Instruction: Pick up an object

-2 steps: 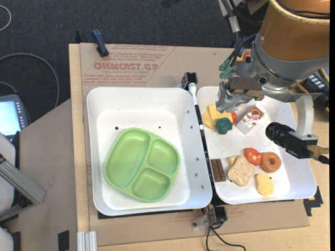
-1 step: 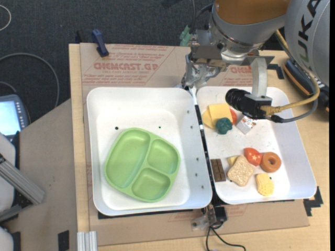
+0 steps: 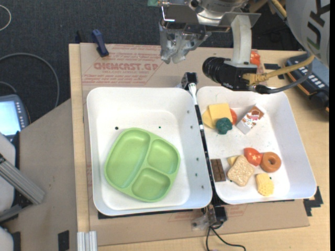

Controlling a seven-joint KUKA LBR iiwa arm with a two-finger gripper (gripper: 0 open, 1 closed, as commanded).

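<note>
My gripper (image 3: 175, 50) hangs high over the cardboard behind the left bin's far right corner, and no object shows in it. The right bin (image 3: 293, 140) holds several toy foods. A yellow cheese wedge (image 3: 219, 112) lies with a teal lump (image 3: 224, 125) against it. To their right lies a white and red carton (image 3: 250, 119). Nearer the front are a red tomato (image 3: 252, 155), a brown donut (image 3: 270, 162), a speckled cracker (image 3: 241, 171), a yellow corn piece (image 3: 265, 184) and a brown chocolate bar (image 3: 217, 170).
The left bin (image 3: 99, 114) holds a green divided plate (image 3: 142, 164). A blue clip (image 3: 99, 42) sits on the cardboard sheet (image 3: 125, 67) behind the bins. The two bins meet along a raised rim (image 3: 200, 135).
</note>
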